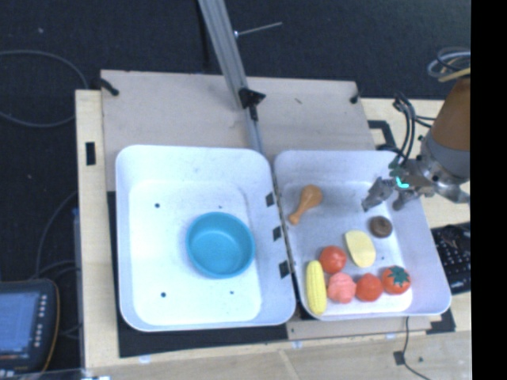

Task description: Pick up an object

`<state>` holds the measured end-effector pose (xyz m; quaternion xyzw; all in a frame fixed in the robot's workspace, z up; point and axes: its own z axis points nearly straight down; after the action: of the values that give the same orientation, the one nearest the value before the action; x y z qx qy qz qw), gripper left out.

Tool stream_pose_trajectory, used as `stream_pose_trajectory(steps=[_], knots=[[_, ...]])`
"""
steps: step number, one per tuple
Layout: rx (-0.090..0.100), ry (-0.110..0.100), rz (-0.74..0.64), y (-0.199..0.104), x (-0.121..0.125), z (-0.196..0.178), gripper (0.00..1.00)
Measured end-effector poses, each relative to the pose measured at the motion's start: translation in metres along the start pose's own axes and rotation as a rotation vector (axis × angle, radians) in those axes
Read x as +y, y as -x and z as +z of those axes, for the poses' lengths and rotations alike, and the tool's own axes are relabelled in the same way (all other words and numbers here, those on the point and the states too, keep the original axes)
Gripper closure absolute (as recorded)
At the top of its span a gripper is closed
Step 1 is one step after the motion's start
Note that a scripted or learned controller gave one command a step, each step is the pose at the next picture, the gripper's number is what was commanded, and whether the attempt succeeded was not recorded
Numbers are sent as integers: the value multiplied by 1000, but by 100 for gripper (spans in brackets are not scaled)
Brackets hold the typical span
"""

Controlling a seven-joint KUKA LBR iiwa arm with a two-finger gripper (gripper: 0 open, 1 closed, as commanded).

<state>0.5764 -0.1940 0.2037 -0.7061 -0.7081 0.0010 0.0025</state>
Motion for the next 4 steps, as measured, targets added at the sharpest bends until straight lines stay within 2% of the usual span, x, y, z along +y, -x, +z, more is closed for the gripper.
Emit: stream_pose_trajectory(steps=[1, 2, 3, 4], knots=[[-1, 7, -1, 0, 2, -4, 0], [-4, 3, -3, -7, 3, 44, 0], [-4, 13, 0, -6, 5, 77, 0], [-2, 12, 1, -5, 5, 70, 100]])
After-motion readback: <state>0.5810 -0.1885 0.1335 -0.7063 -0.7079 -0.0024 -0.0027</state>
